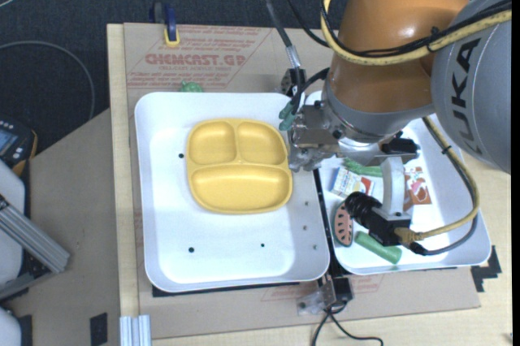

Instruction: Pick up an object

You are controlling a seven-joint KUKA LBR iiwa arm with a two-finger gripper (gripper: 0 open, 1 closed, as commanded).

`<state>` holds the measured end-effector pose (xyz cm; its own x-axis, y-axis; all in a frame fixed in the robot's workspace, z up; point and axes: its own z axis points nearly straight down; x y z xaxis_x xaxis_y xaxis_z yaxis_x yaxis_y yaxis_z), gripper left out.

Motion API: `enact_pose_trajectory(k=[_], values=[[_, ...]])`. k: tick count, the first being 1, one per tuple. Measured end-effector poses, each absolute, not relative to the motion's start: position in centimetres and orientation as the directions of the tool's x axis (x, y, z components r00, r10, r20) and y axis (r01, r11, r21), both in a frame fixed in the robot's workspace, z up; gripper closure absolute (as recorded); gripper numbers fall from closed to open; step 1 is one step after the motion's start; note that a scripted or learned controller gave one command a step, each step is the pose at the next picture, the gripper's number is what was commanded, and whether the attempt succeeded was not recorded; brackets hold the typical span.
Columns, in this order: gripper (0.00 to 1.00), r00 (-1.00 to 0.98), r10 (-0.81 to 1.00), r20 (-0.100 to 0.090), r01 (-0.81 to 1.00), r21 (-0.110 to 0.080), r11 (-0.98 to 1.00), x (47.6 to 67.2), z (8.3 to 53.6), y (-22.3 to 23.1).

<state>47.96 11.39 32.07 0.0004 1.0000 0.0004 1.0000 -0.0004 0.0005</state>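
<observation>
The grey arm (479, 92) is reaching in from the right, its orange band (386, 28) bulging high in the frame and facing the camera. The wrist is pointing straight down beneath it. The hand (305, 137) is hanging low at the wrist's left side, mostly hidden under the arm's bulk.

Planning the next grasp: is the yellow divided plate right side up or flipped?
Right side up. The yellow divided plate lies flat in the left bin, its three hollow compartments facing the camera.
</observation>
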Motion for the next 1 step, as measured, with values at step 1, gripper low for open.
enact_pose_trajectory(k=[1], values=[[0.0,0.001,1.0,0.0,1.0,-0.001,-0.001,47.95,32.01,11.39]])
